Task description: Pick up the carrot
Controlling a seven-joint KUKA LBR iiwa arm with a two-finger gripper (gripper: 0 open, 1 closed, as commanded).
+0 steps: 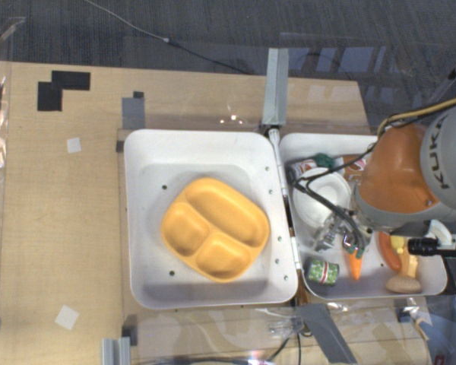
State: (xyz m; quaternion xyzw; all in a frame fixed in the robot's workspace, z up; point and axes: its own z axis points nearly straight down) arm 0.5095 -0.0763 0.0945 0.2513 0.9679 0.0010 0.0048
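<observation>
Orange first: saw the carrot [355, 265] in the right bin [441, 284], low on the white floor and near that bin's front wall. Found the gripper [340, 239] just behind and above it, hanging from the grey arm [399, 175] with its orange band, so close to the carrot's upper end that touching or apart could not be settled. Could not tell whether the tool was spread or pressed together, since dark metal and cable tangled there. Could not make out any pinch on the carrot either. Noted a small green can [323, 272] just left of the carrot, near the bin's front left corner. Saw a white bowl [328, 195] behind the gripper, partly under black cables [308, 191], and something green and red [321, 161] at the back wall, too hidden to name. Spotted a red-orange piece [388, 252] and a yellow piece [400, 244] right of the carrot, close against each other, with a tan rounded lump [403, 284] just in front of them. Found the left bin [148, 204] alongside, holding a yellow divided plate [215, 227] with three hollows, set askew to the bin's walls and well apart from the carrot. Saw both bins resting on a pale wooden bench [61, 226].
</observation>
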